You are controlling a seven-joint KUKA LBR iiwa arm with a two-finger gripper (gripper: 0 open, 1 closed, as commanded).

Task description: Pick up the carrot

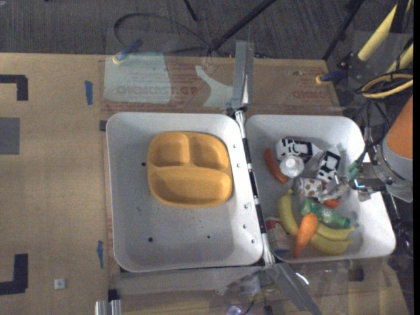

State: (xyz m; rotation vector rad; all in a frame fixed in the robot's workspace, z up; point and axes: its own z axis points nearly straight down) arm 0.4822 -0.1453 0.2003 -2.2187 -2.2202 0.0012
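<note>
The carrot [304,232] is orange with a green top and lies in the right bin [377,231], near its front wall. It rests tilted across a yellow banana [331,243]. My gripper [340,190] reaches in from the right and hovers low over the cluttered middle of that bin. It is up and to the right of the carrot and apart from it. The pile beneath it hides its tips.
Around the carrot lie a second banana [285,210], a green bottle [326,215], a red sausage [272,164], a white bottle [292,166] and two black-and-white items [296,147]. An orange divided plate [190,169] sits in the left bin [131,228].
</note>
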